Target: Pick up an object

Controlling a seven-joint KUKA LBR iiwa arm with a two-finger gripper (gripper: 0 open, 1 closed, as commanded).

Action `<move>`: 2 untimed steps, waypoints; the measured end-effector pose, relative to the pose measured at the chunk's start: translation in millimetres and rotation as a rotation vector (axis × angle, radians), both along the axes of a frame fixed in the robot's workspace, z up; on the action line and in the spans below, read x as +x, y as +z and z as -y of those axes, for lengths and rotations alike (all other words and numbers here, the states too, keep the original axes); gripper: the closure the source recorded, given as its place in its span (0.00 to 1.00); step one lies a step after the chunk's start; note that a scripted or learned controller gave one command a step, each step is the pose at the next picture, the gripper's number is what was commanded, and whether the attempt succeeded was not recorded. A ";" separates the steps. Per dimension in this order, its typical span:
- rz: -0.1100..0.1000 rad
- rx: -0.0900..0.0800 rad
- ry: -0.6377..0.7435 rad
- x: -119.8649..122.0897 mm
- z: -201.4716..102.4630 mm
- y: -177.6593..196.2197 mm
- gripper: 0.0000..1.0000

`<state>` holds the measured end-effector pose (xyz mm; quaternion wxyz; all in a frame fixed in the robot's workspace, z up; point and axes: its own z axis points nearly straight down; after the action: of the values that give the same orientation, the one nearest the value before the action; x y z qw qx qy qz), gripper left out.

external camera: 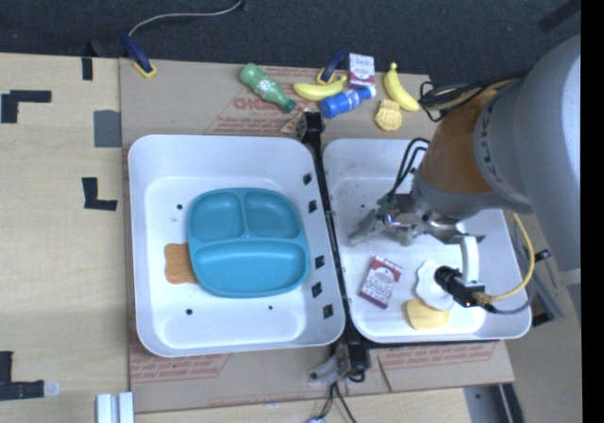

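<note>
Camera view: gripper [385,219], grip state unclear, hovers over right bin's [491,329] bare floor, well apart from one red carton [381,281].

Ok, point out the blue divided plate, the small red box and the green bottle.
blue divided plate [248,242], camera view, middle of the plate
small red box [381,280], camera view, middle of its top face
green bottle [266,88], camera view, its body

Behind the two bins [326,152], toys are lying on the surface [57,223]: a green bottle [265,87], two yellow bananas [319,89], a blue bottle [341,103] and a small box [361,68].
</note>
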<state>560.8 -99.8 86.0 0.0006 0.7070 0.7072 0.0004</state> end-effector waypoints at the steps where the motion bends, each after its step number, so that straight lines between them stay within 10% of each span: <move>1: 0.004 -0.002 0.000 -47.5 1.4 0.4 0.00; 2: 0.000 0.000 0.002 28.0 -42.0 99.0 0.00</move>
<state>588.8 -57.8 184.9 0.0006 0.7064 0.7079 0.0006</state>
